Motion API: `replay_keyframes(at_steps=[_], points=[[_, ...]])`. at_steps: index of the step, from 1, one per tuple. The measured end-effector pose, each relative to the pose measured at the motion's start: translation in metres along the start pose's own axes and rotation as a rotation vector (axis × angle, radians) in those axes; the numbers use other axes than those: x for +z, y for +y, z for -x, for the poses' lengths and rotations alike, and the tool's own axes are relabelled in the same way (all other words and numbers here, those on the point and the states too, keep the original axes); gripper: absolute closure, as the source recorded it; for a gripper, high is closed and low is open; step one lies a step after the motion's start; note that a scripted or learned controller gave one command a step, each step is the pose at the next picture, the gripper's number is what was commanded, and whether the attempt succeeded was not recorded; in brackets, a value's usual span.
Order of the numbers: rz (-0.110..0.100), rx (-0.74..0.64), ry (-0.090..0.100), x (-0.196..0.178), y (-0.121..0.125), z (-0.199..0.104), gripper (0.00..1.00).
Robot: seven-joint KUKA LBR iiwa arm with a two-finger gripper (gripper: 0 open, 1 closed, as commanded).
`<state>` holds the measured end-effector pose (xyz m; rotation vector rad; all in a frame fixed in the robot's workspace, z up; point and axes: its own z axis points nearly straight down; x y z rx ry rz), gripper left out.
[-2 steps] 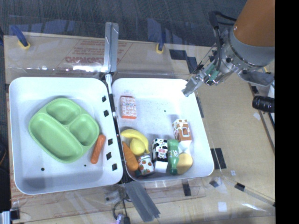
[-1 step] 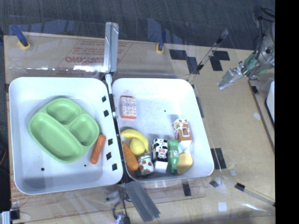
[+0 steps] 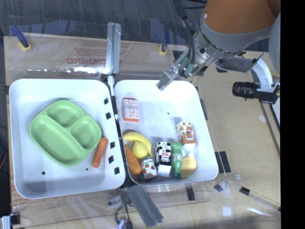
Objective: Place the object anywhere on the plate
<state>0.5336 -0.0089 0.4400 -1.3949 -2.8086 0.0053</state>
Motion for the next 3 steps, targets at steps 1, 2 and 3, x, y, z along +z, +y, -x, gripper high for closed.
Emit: replay_keyframes(at_steps=[1,2,3], points=[[0.001,0.116,-0.002,0.016,-0.087,0.026,1.00],[0.002,0.245,-0.002,0.000,-0.135,0.111,1.00],[0.003,-0.205,-0.001,-0.001,-0.130,0.081,1.00]])
